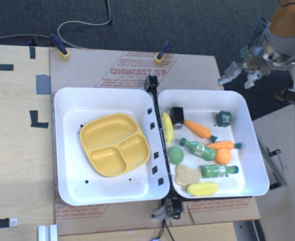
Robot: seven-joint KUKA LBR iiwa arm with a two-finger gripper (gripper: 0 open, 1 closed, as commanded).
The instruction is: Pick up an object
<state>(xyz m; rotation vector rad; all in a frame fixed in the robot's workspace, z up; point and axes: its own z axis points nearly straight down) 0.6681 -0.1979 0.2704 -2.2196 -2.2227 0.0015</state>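
- The end effector is seen above and to the right of the right bin, outside its far right corner, over the dark floor; its two pale fingers are spread apart with nothing between them.
- The grey arm with its orange band is seen reaching in above the right bin's far right corner.
- Inside the right bin, a yellow banana is laid along the left wall, with a black block just beside it.
- An orange carrot is placed near the bin's middle, and a dark green round piece near the far right corner.
- A green ball is set by the left wall, with a green bottle to its right.
- A second carrot and an orange ball are seen toward the right wall.
- A second green bottle, a slice of bread and a corn cob are grouped at the near edge.
- A yellow divided tray is laid in the left bin, which adjoins the right bin on the worktop.
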